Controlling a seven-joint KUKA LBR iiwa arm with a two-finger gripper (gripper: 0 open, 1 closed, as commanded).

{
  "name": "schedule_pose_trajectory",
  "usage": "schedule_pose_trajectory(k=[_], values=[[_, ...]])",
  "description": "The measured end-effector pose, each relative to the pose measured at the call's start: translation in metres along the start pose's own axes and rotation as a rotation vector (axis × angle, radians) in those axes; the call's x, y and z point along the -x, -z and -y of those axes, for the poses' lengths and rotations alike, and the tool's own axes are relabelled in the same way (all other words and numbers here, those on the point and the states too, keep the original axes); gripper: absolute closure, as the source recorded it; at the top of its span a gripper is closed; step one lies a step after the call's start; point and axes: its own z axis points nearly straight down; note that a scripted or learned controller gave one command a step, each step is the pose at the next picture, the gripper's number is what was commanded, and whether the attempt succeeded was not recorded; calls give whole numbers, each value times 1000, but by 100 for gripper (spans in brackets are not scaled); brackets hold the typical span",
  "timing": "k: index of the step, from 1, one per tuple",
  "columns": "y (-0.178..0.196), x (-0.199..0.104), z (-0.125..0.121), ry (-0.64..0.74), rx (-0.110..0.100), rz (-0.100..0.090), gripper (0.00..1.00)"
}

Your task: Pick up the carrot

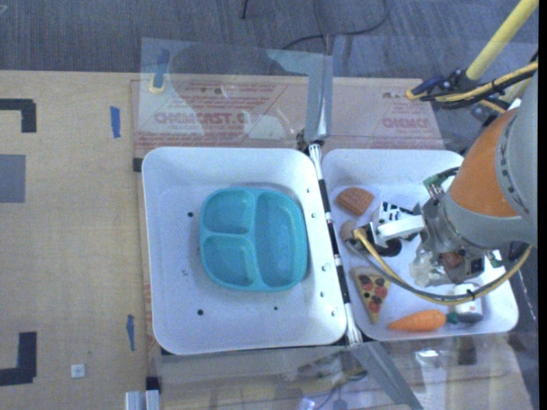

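On the bench two shallow white bins are seen side by side. The left bin point(167, 229) holds a blue plate point(254, 238) with three compartments, and it is placed about in the middle of this bin, lying flat. The right bin point(366, 162) holds several small things. The carrot point(418, 320) is found at the near edge of the right bin, lying on its side with the pointed end to the left and a green end to the right. Just to the left of the carrot, and a little farther, a toy pizza slice point(371, 287) is lying flat. At the far left part of this bin a brown cookie-like piece point(354, 201) is seen, and beside it, to the right, a black and white object point(394, 216) which cannot be identified clearly.

The arm point(496, 178), grey with an orange band, is reaching in from the right and is held over the right half of the right bin. The gripper point(438, 263) is seen below the wrist, above the bin floor and somewhat farther than the carrot, apart from it. It cannot be told whether it is open or closed, because this part is blurred and partly covered by a yellow and black cable point(402, 278)
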Motion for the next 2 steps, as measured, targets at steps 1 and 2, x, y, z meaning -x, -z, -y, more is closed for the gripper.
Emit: schedule_pose_trajectory(k=[1, 2], values=[[-95, 3, -27, -14, -2, -10, 100], [-87, 4, -30, -21, -4, -8, 100]])
